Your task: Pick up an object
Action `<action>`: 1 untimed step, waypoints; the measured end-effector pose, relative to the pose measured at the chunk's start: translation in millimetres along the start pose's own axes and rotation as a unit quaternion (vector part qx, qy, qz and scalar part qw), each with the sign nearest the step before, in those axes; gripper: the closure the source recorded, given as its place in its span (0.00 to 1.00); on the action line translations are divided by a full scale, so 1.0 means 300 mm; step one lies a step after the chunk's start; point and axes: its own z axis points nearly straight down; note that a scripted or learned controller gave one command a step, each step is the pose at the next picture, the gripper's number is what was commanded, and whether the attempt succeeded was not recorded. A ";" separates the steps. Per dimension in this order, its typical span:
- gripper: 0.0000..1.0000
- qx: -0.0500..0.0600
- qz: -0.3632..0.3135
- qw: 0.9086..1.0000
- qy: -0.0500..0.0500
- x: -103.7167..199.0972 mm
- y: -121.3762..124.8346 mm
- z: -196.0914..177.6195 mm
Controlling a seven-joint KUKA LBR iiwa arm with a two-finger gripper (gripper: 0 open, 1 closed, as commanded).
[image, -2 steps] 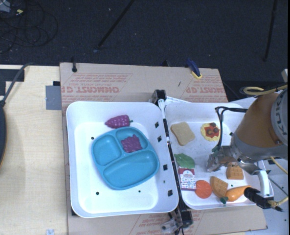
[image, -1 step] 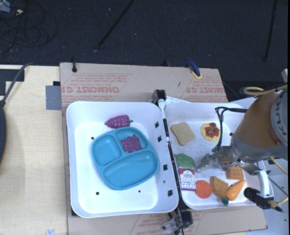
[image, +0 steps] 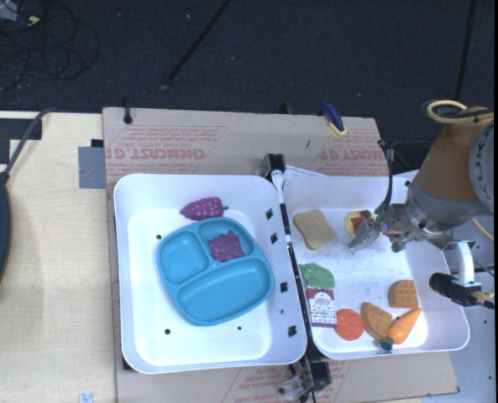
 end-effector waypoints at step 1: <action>0.00 0.004 0.003 1.000 0.000 -0.150 -0.186 -0.118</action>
